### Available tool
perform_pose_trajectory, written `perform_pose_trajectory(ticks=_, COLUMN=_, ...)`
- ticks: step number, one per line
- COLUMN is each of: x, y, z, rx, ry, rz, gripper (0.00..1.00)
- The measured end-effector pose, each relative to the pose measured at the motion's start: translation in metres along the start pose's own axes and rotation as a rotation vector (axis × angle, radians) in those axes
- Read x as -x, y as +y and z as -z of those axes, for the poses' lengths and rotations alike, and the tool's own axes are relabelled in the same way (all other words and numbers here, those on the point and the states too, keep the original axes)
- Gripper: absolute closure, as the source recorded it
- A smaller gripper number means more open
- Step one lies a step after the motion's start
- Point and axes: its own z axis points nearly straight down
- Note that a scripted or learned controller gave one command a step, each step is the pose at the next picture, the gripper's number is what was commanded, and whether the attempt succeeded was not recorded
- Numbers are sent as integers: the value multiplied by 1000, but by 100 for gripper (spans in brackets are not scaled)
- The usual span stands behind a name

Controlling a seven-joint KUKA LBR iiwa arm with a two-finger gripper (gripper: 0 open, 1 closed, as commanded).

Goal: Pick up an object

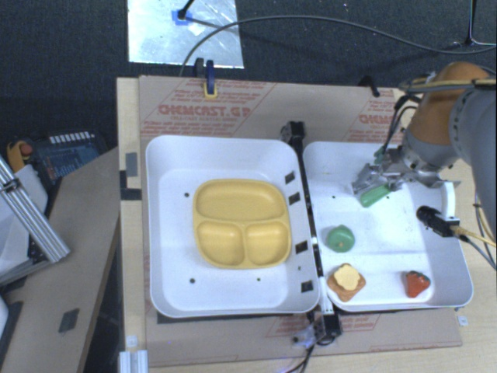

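Bins: two shallow white ones side by side on a brown board; the left bin [167, 231] and the right bin [458, 282] touch along a black middle seam.
Trays: one, a yellow tray [241, 222] with three compartments, lying flat about the middle of the left bin.
Loose things in the right bin: four in all.
Round green piece: one, a green ball-like piece [339, 238], near the left wall of the right bin, about midway down.
Tan and yellow piece: one, a small toy food [346, 280] near the front left corner of the right bin, just below the green round piece.
Green stick: one, a short green stick [374, 196], lying tilted in the back half of the right bin.
Red piece: one, a red toy strawberry [417, 284], near the front right corner of the right bin, well apart from the gripper.
Arm: one, grey with an orange band, reaching in from the right over the back of the right bin.
Gripper: one, the gripper [371, 183] is low over the bin, its metal fingers right at the upper end of the green stick.
Gripper state: I cannot tell whether it is open or closed, nor whether the stick sits between its fingers.
Stick and gripper: the stick's upper end meets the gripper tips and its lower end points down-left of them.
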Motion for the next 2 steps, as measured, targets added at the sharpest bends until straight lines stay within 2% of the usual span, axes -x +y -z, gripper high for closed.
perform_pose_trajectory(ticks=1, x=0, y=1, z=12, rx=4, ry=-1, rz=2, gripper=100)
perform_pose_trajectory(ticks=2, x=-4, y=-1, z=74, rx=3, ry=0, rz=0, gripper=100)
